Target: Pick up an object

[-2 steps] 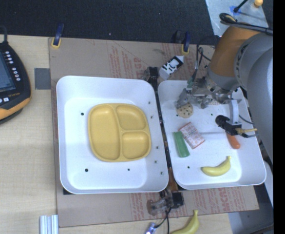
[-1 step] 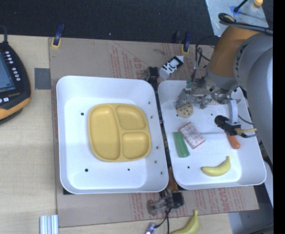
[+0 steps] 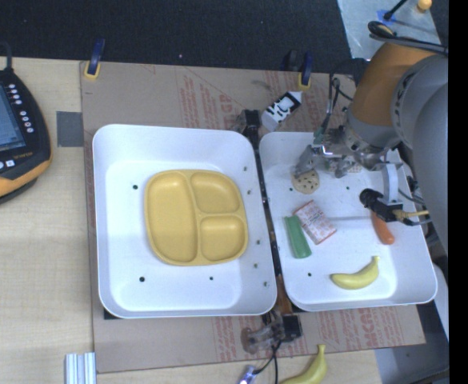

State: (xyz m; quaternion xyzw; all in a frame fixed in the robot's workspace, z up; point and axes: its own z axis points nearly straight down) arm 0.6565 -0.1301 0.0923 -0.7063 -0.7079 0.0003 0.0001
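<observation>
Tool (image 3: 304,169) above cookie (image 3: 306,182) near bin rim (image 3: 263,184).

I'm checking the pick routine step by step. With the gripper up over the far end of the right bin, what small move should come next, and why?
Probably a short straight descent onto the cookie. The gripper sits just above and almost over it, with nothing seen between its fingers. The cookie lies apart from the red packet and green block, so a drop there looks unobstructed.
</observation>
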